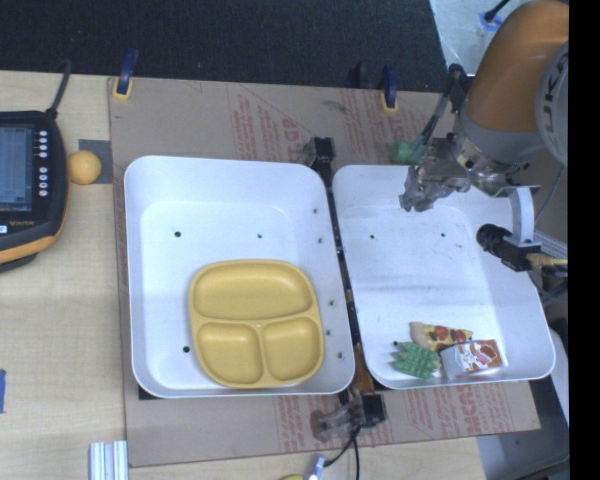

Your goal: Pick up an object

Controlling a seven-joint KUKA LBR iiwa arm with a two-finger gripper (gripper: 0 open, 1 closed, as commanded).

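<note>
So the arm [510, 68] comes in from the upper right of the frame, grey with that orange section, and its gripper [418, 200] hangs over the upper part of the right bin [420, 268], near the bin's top edge. Honestly can't tell how the claw stands, it's just a dark cluster from this angle, and nothing shows clamped in it. The stuff to pick sits way down in the lower right corner of that same bin, well apart from the gripper: a pizza slice toy [440, 334], a green leafy thing [414, 360] just left of and below it, and a small red and white packet [474, 357] to the right, all three bunched up close or touching. The left bin [170, 208] has a yellow divided tray [256, 321] lying flat in its lower middle, one big compartment on top and two smaller ones below. Both bins rest on a cardboard sheet [230, 118] held by blue clamps [126, 72] along the top. Far left of the frame there's a control pendant [15, 188] with a screen, and a little orange ball [83, 166] right next to it.
</note>
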